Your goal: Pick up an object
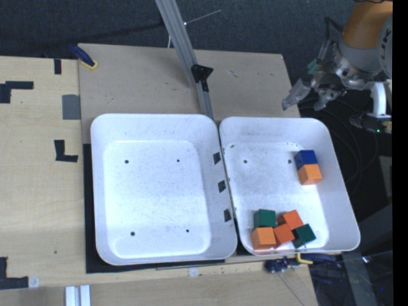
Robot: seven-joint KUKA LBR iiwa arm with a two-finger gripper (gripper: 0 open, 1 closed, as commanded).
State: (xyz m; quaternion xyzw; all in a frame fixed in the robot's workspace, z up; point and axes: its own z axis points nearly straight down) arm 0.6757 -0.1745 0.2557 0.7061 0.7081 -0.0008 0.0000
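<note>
A: Where are the objects?
B: All in the right bin (331, 146). Blue block (306, 158) near the far right wall, orange block (310, 173) touching its near side. Second cluster at the near edge: dark green block (264, 218), orange block next to it (292, 219), bigger orange block in front (263, 236), another orange one (283, 234) wedged between, dark green block on the right end (304, 234). They sit packed against each other.
A: Gripper?
B: Gripper (305, 95) is outside the bins, beyond the far right corner of the right bin, over the bench edge. Well apart from every block. Fingers look spread, nothing between them.
A: Left bin?
B: Left bin (102, 139) sits edge to edge with the right one. Just dark specks on its floor.
A: Anything else?
B: Grey metal rail (180, 37) runs diagonally from the top down to the gap between the bins.
</note>
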